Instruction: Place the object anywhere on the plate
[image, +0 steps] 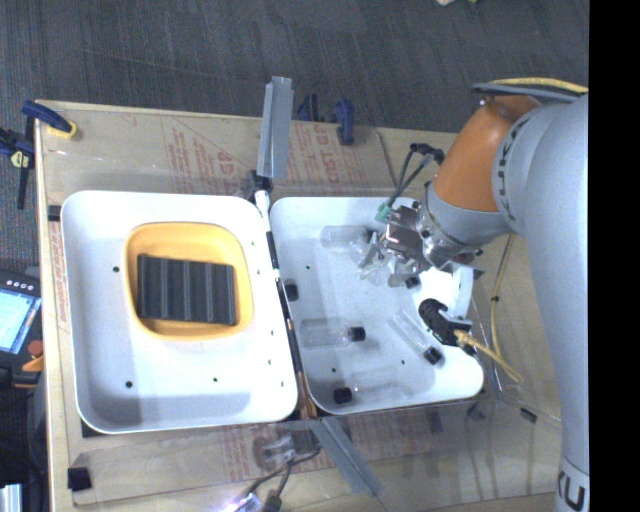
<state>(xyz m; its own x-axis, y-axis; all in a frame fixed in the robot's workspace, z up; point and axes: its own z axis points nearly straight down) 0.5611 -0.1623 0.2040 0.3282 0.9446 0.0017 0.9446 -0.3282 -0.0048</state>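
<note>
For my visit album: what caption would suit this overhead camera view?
Grey-and-orange robot arm lowers its hand into the right bin; a yellow plate waits in the left bin.

From my seat I see two bins side by side on the surface. The left bin holds a plate set toward its back half, with a ridged rectangular piece lying on the plate's middle. The right bin touches the left bin along their shared edge. In it, several small transparent items lie scattered, some near the back, others toward the front. My arm comes in from the right, and its gripper sits over the right bin's back right area. Clamps sit behind the bins at the surface's far edge.
</note>
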